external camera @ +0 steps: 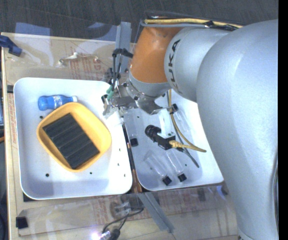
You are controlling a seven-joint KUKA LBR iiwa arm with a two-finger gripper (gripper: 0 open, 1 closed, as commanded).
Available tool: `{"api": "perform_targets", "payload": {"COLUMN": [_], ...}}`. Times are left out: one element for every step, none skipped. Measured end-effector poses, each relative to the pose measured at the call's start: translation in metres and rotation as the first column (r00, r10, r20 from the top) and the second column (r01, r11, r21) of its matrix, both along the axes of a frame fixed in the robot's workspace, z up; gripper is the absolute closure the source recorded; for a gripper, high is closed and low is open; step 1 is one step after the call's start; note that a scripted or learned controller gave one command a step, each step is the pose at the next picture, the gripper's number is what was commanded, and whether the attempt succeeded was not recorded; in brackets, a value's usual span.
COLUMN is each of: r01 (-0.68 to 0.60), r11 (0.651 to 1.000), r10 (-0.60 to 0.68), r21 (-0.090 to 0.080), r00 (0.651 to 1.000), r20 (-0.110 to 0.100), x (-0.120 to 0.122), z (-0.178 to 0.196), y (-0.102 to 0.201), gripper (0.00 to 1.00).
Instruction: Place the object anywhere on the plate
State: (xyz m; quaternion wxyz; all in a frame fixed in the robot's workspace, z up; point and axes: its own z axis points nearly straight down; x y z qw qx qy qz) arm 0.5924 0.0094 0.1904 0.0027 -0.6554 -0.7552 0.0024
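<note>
With the gripper (114,100) too hidden to tell its state, the small blue plastic bottle (55,101) might miss the yellow square plate (97,129).

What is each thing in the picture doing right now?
Blue bottle: lying on its side in the left bin, just behind the plate, not on it.
Yellow plate: flat in the left bin, with a dark ridged mat on it.
Left bin: holds the plate and bottle.
Gripper: over the inner edge of the left bin, holding nothing I can see.
</note>
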Motion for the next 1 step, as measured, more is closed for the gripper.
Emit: {"api": "perform_targets", "payload": {"r01": [0.000], "r11": [1.000], "r10": [0.000], "r21": [0.000], "r00": [1.000], "r20": [0.000], "x": [0.0001], "z": [0.0001], "y": [-0.0004], "gripper": [0.00]}}
